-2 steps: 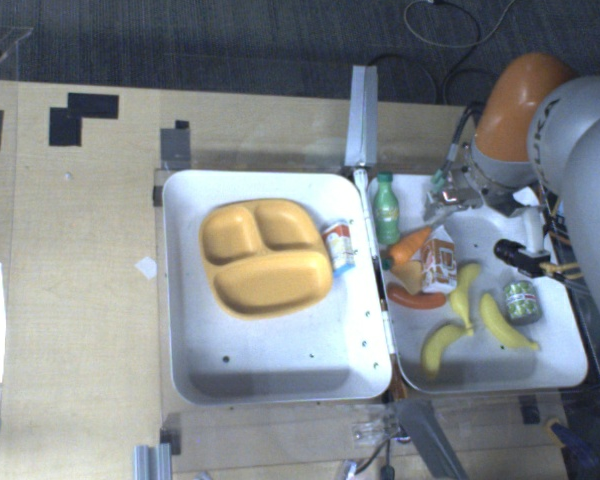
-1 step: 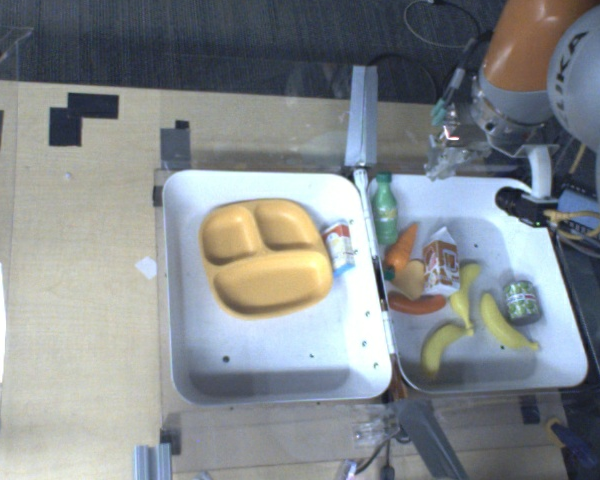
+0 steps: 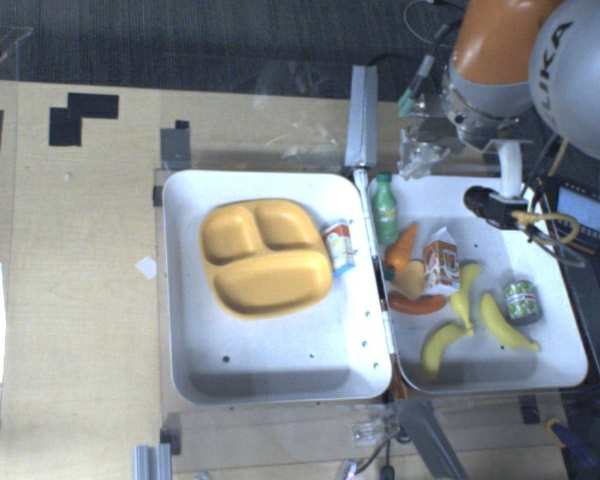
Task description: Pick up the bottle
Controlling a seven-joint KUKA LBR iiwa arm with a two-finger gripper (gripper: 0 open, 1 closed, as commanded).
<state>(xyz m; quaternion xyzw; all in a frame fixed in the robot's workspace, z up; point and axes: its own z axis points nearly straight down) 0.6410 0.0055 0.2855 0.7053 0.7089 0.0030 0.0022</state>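
Note:
The bottle (image 3: 384, 213) is green with a pale cap and lies along the left wall of the right bin (image 3: 570, 363), near its far left corner. My gripper (image 3: 417, 158) hangs over the far edge of that bin, slightly right of and beyond the bottle's cap, and is apart from it. Nothing shows held in it. The grey arm with its orange band fills the upper right corner.
Beside the bottle lie a carrot (image 3: 403, 246), a snack packet (image 3: 442, 265), a red sausage-like piece (image 3: 416, 304), bananas (image 3: 472, 320) and a green can (image 3: 521, 301). The left bin (image 3: 185, 298) holds a yellow divided plate (image 3: 265, 256) and a small carton (image 3: 340, 246).

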